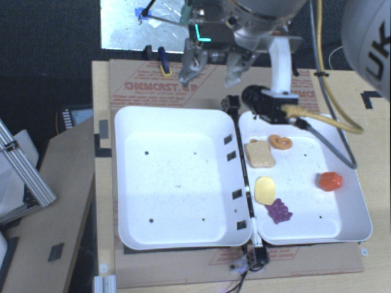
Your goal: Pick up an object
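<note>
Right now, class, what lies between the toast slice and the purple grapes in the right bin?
In the camera view, a pale yellow piece lies between the toast slice and the purple grapes, nearly touching the grapes.

- My hand (pixel 211 72) is silver-grey metal, with a teal light glowing just above it.
- Both bins (pixel 171 182) are plain white, dotted with a few small dark holes.
- In the right bin: a tan bread slice (pixel 260 154), an orange-brown pretzel (pixel 281 142), a pale yellow piece (pixel 265 190), purple grapes (pixel 279 210) and a red-orange tomato (pixel 330 180).
- The cardboard (pixel 146 84) is brown with red lettering.
</note>
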